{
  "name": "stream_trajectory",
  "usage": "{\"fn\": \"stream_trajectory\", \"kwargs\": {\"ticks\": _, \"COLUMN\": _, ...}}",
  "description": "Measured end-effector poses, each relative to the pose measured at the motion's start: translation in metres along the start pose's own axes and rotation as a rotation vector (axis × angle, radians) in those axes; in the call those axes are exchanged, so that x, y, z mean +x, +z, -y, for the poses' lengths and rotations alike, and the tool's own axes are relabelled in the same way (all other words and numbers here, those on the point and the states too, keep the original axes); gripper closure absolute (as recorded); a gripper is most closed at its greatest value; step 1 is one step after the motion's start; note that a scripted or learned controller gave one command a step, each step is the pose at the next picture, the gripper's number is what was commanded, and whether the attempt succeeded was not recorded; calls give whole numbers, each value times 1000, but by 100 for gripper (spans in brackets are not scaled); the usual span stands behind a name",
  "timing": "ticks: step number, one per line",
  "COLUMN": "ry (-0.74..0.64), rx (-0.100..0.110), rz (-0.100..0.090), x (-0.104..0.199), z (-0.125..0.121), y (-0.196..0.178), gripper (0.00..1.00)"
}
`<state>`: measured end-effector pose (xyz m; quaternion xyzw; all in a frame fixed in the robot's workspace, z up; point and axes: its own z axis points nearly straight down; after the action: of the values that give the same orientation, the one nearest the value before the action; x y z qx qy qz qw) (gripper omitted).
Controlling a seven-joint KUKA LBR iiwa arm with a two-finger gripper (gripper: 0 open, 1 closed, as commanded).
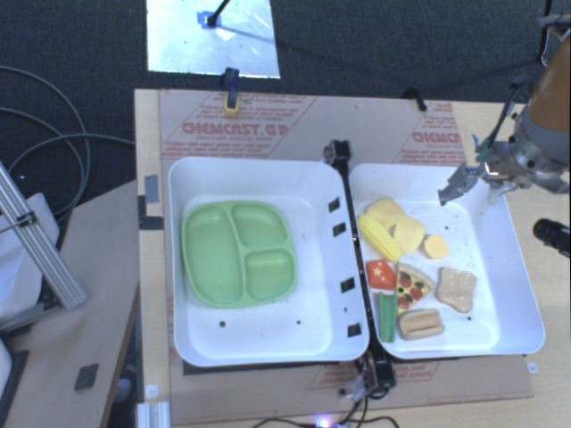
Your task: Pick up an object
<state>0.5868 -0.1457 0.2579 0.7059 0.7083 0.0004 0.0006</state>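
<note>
Hot dog [420, 324]: you see it lowest in the right bin [517, 266], at the lower centre of the frame, just right of a green stick [386, 316].
Toast [456, 288]: just above and right of the hot dog, well inside the bin.
Pizza slice [412, 283]: between the toast and a red piece [381, 274], touching the red piece.
Corn [377, 234]: you find it at the bin's left wall, lying on a slant against two pale yellow pieces [397, 224].
Small yellow disc [436, 246]: alone, right of the pale pieces.
Left bin [268, 176]: holds a green divided plate [238, 252] with three compartments, lying flat.
Gripper [457, 185]: over the right bin's upper part, at the frame's right; you cannot tell how the fingers stand, and nothing shows between them.
</note>
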Motion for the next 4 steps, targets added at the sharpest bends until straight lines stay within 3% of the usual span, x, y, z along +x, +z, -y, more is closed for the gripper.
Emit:
{"fn": "stream_trajectory", "kwargs": {"ticks": 1, "ry": 1, "rx": 14, "rz": -5, "x": 35, "z": 41, "y": 127, "gripper": 0}}
{"fn": "stream_trajectory", "kwargs": {"ticks": 2, "ry": -6, "rx": 1, "rz": -4, "x": 96, "z": 97, "y": 71, "gripper": 0}}
{"fn": "stream_trajectory", "kwargs": {"ticks": 3, "ry": -1, "rx": -4, "rz": 0, "x": 62, "z": 98, "y": 162, "gripper": 0}}
{"fn": "stream_trajectory", "kwargs": {"ticks": 4, "ry": 3, "rx": -3, "rz": 0, "x": 61, "z": 98, "y": 153, "gripper": 100}}
